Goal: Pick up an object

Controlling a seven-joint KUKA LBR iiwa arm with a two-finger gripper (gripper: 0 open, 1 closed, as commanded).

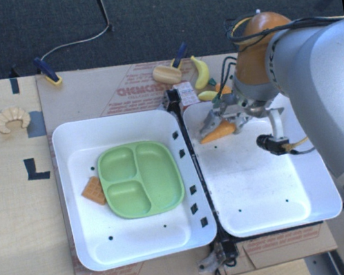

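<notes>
The grey arm (318, 76) reaches into the right bin (273, 195), its gripper (218, 121) low at the far-left corner over an orange carrot-like piece (218, 132). The fingers seem to straddle the piece, though whether they pinch it cannot be told. A green divided plate (141, 178) fills the left bin (89, 245), partly covering a cracker (93, 191). A banana (201, 73) lies beyond the bins.

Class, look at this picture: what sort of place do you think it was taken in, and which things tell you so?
Probably a robotics lab test bench, not a kitchen. A grey arm reaches into two white bins set on cardboard, the food looks like toys, such as the banana and croissant, and tape marks the bench.
</notes>
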